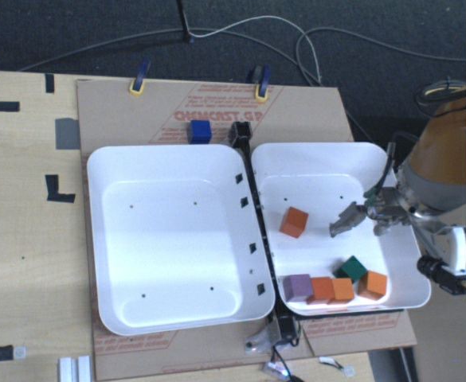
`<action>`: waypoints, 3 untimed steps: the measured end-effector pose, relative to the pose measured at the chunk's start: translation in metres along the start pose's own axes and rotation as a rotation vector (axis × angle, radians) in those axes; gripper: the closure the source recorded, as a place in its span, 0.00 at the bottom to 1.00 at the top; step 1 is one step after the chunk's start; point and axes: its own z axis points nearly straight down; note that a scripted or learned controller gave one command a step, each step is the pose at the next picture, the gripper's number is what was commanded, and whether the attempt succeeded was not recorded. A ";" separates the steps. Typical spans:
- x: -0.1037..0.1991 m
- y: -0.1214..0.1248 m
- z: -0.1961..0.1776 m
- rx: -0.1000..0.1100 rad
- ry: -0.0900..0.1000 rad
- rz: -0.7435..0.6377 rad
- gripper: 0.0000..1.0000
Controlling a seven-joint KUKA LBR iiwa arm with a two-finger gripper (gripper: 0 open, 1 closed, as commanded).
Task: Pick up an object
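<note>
The right bin holds an orange block near its middle. Along its front wall lie a purple block, two orange blocks, a dark green block and another orange block. My gripper hangs over the bin's right part, pointing left, a short way to the right of the middle orange block and apart from it. Nothing shows between its fingers.
The left bin sits beside the right one, joined by black clips. A blue block rests on the cardboard behind the bins. Cables run across the dark floor at the back.
</note>
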 end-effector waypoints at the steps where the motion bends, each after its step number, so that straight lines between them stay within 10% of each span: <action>1: 0.002 0.069 0.104 -0.015 -0.002 -0.001 0.00; 3: 0.008 0.092 0.041 0.000 0.000 -0.084 0.00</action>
